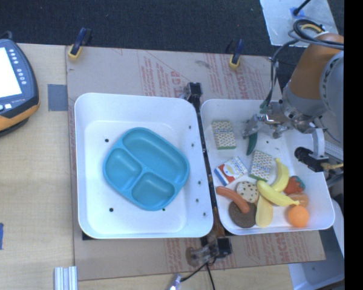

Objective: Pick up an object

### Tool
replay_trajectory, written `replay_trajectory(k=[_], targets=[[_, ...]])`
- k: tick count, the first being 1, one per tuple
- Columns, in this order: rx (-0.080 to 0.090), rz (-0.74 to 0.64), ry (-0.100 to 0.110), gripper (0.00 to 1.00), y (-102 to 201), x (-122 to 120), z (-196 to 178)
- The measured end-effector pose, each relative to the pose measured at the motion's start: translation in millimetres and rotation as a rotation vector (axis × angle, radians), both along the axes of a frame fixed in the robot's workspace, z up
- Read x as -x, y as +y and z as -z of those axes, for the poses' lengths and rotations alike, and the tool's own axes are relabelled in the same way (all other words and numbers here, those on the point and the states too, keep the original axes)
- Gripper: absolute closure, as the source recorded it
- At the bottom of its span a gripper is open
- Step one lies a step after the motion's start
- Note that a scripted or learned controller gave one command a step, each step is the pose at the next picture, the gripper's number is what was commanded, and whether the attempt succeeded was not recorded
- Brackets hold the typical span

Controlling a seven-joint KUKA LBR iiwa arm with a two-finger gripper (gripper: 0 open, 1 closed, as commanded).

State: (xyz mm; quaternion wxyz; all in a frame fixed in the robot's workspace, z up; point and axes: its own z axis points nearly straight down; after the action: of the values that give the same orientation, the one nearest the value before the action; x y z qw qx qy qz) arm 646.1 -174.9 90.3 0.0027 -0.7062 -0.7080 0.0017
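**Arm over the right bin, toy food piled below it**

I take the right bin (pixel 227 106) as my landmark. The things I could pick all lie inside it. Near its far left corner sits a green-checked sponge-like block (pixel 224 134). Toward the bin's middle I see a dark green pepper-like piece (pixel 252 142), tilted, just under the gripper (pixel 261 123). Nearer the bin's front edge lies a second checked block (pixel 261 163), touching a yellow banana (pixel 281 175). Left of that is a small red, white and blue carton (pixel 230 170). Along the front of the bin the pile tightens: a red sausage (pixel 232 199), a speckled cookie (pixel 247 190) resting on a brown round piece (pixel 242 215), a second banana (pixel 274 195) across a pale yellow piece (pixel 264 213), and an orange (pixel 297 216) in the front right corner.

The gripper hangs over the bin's far middle, close above the pepper-like piece. I cannot tell whether the jaws are wide or narrow, nor whether they touch anything; the metal parts blur together from up here. The arm (pixel 311 71) comes in from the bin's right, its orange band above the wrist.

Left of the right bin, touching it side to side, stands the left bin (pixel 91 110), with a blue divided plate (pixel 146 168) in it. Both rest on the tabletop (pixel 24 180). Far left of the bins lies a control pendant (pixel 6 80).
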Motion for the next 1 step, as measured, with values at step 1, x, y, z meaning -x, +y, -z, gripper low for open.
replay_trajectory(k=[1], targets=[[0.001,-0.003,0.0,0.0,37.0,4.1,0.2]])
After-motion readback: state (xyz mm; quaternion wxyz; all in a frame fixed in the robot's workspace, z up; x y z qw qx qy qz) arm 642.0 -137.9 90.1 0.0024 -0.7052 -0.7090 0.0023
